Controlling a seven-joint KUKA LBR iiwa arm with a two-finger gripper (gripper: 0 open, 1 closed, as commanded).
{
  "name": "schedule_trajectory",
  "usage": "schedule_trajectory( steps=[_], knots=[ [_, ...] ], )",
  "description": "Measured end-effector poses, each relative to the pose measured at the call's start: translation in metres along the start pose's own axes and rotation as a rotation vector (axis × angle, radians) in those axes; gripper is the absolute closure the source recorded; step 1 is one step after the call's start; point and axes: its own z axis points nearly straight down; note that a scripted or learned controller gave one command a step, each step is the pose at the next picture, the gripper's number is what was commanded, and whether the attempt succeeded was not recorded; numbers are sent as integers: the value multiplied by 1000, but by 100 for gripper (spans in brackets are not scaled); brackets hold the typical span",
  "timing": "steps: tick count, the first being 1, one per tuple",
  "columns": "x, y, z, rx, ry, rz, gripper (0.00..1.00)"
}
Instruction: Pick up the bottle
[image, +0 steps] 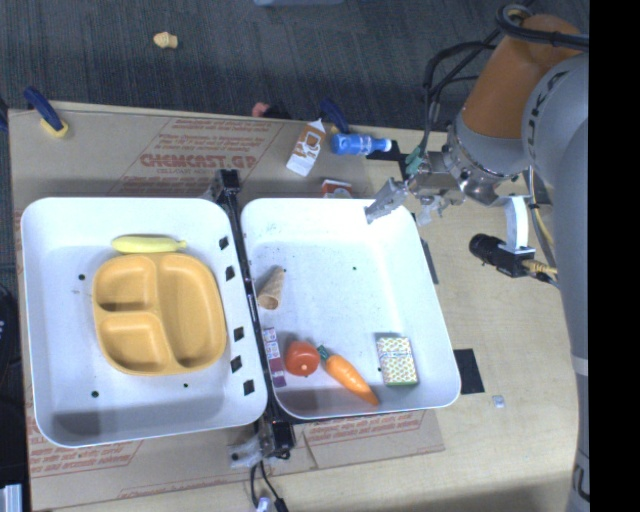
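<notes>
A small blue bottle lies on its side on the cardboard behind the right bin, outside both bins. My gripper hangs over the far right corner of the right bin, a short way to the right of the bottle and nearer the camera, apart from it. Nothing shows in the gripper.
In the right bin lie a brown cone, a tomato, a carrot and a green box. The left bin holds a yellow divided plate and a banana. A small carton lies left of the bottle.
</notes>
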Motion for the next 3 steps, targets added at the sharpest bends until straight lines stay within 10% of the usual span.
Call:
schedule_trajectory(
  steps=[1,2,3],
  knots=[
    [1,0,-10,2,0,-6,100],
    [-22,-43,-44,0,0,358,100],
    [-12,-110,-26,1,0,377,100]
  ],
)
